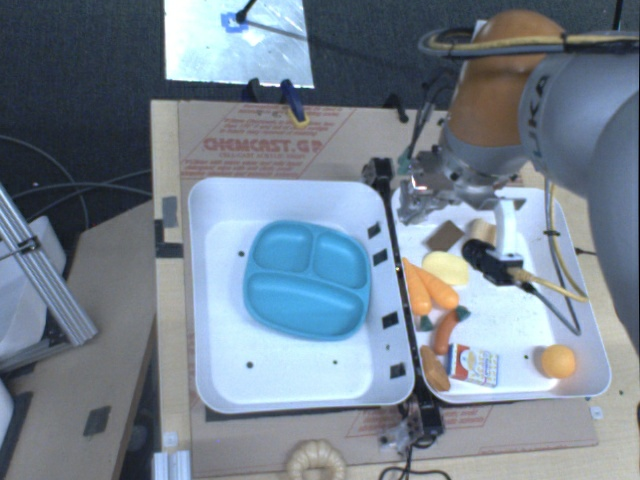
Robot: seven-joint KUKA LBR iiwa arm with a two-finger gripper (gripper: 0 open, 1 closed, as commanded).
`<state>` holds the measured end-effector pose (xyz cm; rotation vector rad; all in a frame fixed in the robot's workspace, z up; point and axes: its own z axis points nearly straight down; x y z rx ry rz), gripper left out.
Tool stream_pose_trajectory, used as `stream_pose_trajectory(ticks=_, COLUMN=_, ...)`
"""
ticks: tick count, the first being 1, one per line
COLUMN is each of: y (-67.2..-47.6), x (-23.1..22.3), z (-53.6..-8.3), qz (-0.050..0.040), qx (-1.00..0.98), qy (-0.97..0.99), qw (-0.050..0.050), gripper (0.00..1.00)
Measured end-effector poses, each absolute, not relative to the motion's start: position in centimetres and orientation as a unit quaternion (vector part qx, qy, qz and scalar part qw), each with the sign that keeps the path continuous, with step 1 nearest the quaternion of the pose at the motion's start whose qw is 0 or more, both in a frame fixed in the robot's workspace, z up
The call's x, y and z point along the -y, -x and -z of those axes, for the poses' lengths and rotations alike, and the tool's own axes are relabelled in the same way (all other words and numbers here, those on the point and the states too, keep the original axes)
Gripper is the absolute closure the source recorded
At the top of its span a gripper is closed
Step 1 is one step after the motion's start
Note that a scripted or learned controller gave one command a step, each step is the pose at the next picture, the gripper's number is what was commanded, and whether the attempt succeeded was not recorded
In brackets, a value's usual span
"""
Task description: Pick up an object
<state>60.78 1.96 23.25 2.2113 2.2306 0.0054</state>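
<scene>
The hand (pixel 418 200), its grip state unclear, hovers over the right bin (pixel 585 318), where a carrot (pixel 432 286) lies diagonally, tip upper-left. A blue tray (pixel 305 279) fills the left bin (pixel 215 298).

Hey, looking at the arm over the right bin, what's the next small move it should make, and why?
Probably a short shift toward the bin's middle, then a descent. The pincer sits at the right bin's upper left corner, close to the divider, with nothing seen in its grip. The brown block and the yellow piece lie just beyond it, so they look like the nearest targets.
</scene>
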Motion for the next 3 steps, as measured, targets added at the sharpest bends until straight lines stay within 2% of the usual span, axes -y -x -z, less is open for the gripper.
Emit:
stream_pose_trajectory(ticks=1, y=-61.2, x=-0.7, z=-21.5, qz=0.0001, qx=-0.707, qy=-0.707, qw=0.000, gripper=1.00)
stream_pose_trajectory(ticks=2, y=-59.7, x=-1.1, z=-22.4, qz=-0.0004, qx=-0.707, qy=-0.707, qw=0.000, gripper=1.00)
stream_pose_trajectory(ticks=3, y=-59.9, x=-1.4, z=-22.7, qz=-0.0008, qx=-0.708, qy=-0.706, qw=0.000, gripper=1.00)
